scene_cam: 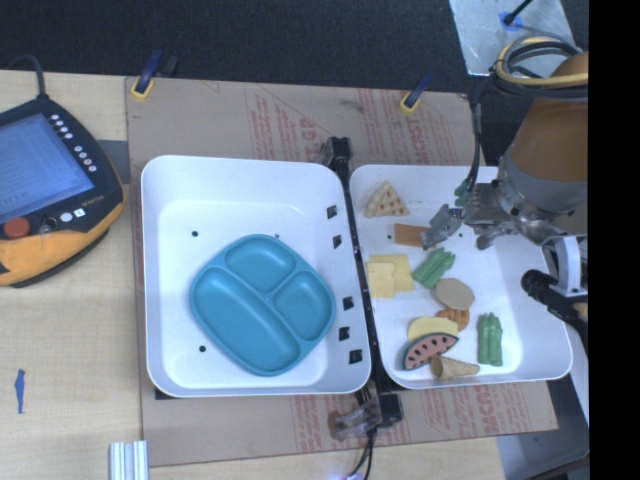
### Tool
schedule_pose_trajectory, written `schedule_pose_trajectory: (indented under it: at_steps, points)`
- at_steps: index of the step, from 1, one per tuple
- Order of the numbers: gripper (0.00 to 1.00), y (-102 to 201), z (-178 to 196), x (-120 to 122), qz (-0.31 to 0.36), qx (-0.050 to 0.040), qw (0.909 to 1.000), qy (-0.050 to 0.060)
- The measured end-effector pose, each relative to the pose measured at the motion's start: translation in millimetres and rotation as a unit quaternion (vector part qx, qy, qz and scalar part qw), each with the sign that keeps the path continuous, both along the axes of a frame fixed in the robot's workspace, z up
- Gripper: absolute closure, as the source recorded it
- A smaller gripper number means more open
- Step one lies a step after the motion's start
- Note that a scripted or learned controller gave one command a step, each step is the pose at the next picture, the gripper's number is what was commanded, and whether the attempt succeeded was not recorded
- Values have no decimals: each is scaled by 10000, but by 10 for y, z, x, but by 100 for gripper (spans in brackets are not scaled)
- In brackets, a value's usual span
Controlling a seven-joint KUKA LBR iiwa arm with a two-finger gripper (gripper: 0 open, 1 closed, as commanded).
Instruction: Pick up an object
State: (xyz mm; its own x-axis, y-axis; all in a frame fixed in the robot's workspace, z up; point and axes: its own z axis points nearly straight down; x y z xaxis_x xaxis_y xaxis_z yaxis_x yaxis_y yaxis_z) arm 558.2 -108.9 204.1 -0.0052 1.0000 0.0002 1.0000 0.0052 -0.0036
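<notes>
In the right bin (530,363), upper half: gripper (447,225), reaching in from 3 o'clock on the grey arm (540,158). Whether it is released or clenched cannot be told; nothing visible in its grasp.

Items around the gripper, all in the right bin:
- brown block (409,234), just beside it at 9 o'clock
- green pod (433,267), just below it at 6 o'clock
- pizza slice (384,202), near, at 10 o'clock
- cheese (389,275), at 8 o'clock, by the bin's left wall
- tan round piece (455,293), further off at 6 o'clock
- watermelon slice (430,350), well apart at 6 o'clock, near the bin's lower edge
- second green piece (489,338), upright, at 5 o'clock

Left bin (170,188): blue tray (262,303), three compartments, lying flat.

Bench, far left: tablet (45,193).
</notes>
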Motion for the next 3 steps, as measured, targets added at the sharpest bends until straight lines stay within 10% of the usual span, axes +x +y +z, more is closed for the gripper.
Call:
schedule_pose_trajectory:
  at_steps: [1,2,3]
  points:
    - [0,-228,-1176,-1,-5,-2,10000,25]
    - [100,-238,-1014,10,0,-10,10000,-2]
    - [0,-236,-1018,10,0,-11,10000,-3]
